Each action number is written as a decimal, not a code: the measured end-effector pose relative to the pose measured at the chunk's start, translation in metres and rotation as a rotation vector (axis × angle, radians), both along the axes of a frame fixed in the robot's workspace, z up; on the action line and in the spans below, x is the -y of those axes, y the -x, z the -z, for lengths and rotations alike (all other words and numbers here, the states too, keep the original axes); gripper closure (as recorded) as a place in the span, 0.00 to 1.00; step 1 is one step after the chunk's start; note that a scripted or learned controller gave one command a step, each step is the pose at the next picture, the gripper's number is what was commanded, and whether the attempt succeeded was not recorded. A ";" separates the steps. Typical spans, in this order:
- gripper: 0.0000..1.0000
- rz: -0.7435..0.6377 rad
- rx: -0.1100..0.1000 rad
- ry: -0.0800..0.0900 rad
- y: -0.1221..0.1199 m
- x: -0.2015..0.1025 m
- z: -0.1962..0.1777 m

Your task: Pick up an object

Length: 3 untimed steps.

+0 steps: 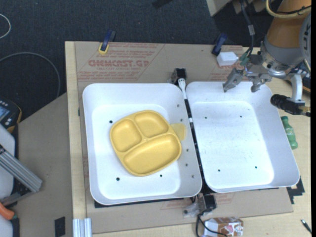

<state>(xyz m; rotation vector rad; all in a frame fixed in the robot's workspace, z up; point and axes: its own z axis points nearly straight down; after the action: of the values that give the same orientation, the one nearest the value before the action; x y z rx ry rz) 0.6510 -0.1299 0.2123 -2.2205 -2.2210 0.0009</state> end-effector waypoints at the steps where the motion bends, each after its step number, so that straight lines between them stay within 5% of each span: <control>1: 0.00 -0.004 0.012 0.001 0.047 -0.035 -0.104; 2: 0.00 -0.003 0.002 0.000 0.116 -0.079 -0.182; 3: 0.00 -0.003 0.006 0.001 0.173 -0.090 -0.263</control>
<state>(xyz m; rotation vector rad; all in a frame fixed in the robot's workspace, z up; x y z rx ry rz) 0.4780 -0.0394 0.4756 -2.2207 -2.2276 -0.0051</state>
